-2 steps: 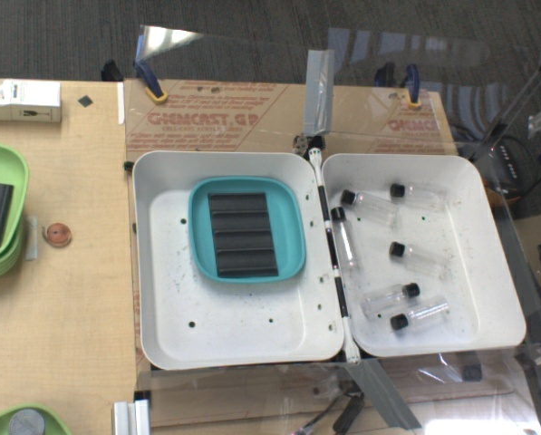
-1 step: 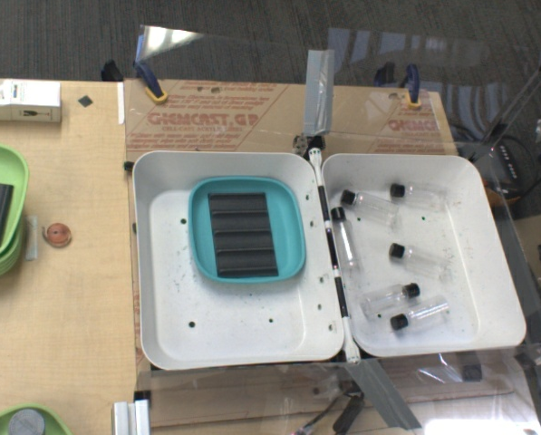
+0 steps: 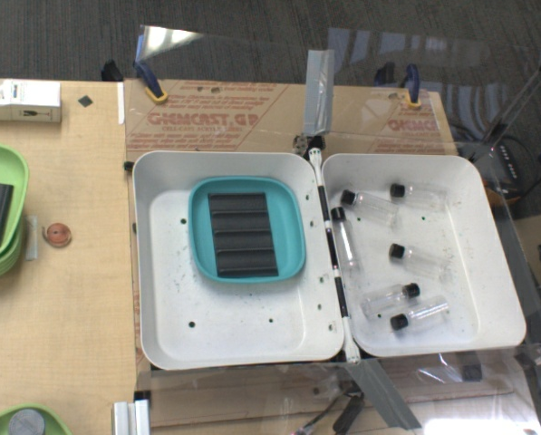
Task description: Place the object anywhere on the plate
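Plate and vials, in separate bins.
The teal plate sits left of the clear black-capped vials.

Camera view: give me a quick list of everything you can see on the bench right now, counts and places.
White bins: two, side by side; left bin, right bin.
Teal plate: one, in the left bin, with a dark ribbed insert on it.
Clear tubes with black caps: about six, scattered in the right bin, e.g..
Green tray: one, left edge of the bench.
Small reddish disc: one, on the wood beside the green tray.
Cardboard sheet: brown, behind the bins, held by clamps.
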Robot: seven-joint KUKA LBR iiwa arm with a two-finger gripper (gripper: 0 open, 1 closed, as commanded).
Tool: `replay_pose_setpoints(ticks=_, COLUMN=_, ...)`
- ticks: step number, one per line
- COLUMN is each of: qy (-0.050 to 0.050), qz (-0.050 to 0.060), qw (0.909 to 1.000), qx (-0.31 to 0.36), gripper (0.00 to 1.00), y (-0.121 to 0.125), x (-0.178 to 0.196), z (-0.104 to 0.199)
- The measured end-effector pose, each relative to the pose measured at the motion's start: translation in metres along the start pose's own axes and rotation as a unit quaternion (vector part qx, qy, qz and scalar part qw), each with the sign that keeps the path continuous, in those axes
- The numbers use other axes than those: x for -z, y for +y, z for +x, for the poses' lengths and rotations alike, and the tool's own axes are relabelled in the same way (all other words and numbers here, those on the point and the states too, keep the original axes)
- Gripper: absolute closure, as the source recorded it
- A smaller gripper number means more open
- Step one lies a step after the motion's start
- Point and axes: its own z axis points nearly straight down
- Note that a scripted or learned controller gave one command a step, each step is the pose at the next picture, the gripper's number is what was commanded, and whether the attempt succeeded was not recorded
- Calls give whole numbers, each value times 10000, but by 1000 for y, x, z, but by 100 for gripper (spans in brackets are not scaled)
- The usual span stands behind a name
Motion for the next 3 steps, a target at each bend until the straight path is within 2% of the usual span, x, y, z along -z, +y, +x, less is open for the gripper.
replay_pose_setpoints(ticks=1, qy=3, qz=-7, qw=9973, qx=-737, gripper=0, y=2, x=0, z=-3)
replay_pose_setpoints(ticks=3, qy=4, qz=-7, qw=9811, qx=-1937, gripper=0, y=7, x=0, z=-8)
